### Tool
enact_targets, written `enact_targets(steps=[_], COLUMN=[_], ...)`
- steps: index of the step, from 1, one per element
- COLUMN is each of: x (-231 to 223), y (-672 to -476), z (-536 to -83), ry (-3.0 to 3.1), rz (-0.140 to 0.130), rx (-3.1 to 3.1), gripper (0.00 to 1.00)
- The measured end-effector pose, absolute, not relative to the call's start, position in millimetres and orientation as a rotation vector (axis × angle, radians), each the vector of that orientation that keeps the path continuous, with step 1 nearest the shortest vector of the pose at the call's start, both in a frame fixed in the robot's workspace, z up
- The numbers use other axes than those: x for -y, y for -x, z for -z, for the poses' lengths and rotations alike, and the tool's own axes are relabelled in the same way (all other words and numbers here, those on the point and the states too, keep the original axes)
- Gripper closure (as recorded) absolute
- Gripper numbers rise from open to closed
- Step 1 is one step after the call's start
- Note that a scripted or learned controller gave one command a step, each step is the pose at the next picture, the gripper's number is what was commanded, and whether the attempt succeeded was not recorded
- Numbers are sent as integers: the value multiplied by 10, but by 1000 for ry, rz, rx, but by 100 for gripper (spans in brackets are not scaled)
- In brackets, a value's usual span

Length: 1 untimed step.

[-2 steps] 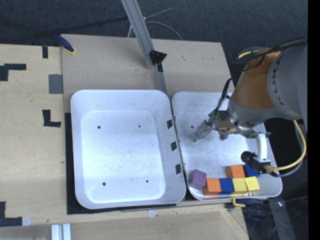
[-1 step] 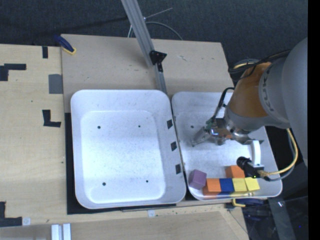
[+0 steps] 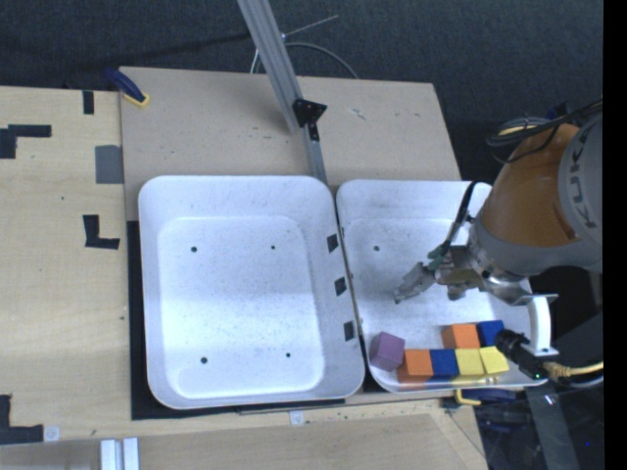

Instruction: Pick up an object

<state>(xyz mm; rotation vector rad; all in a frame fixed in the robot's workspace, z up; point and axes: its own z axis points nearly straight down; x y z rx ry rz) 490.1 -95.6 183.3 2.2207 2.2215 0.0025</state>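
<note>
The right bin (image 3: 392, 204) holds several small blocks along its near edge: a purple block (image 3: 388, 349), an orange block (image 3: 418, 362), a blue block (image 3: 444, 362), a yellow block (image 3: 469, 362) with another yellow one beside it, a second orange block (image 3: 460, 336) and a second blue block (image 3: 490, 331). My gripper (image 3: 409, 286) hangs over the middle of that bin, pointing left and down, a little above and behind the purple block. Nothing shows between its fingers.
The left bin (image 3: 157, 204) lies beside the right one. A grey metal post (image 3: 279, 62) slants across the back of the bench. The bulky orange-banded arm (image 3: 529, 204) covers the right bin's right side. Cables trail at the right edge.
</note>
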Motion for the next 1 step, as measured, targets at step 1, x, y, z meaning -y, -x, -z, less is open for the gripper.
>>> enact_targets(steps=[1], x=[1105], y=[-5371], z=[-883], ry=[-2221], rz=[4], rx=[-2222], gripper=[0])
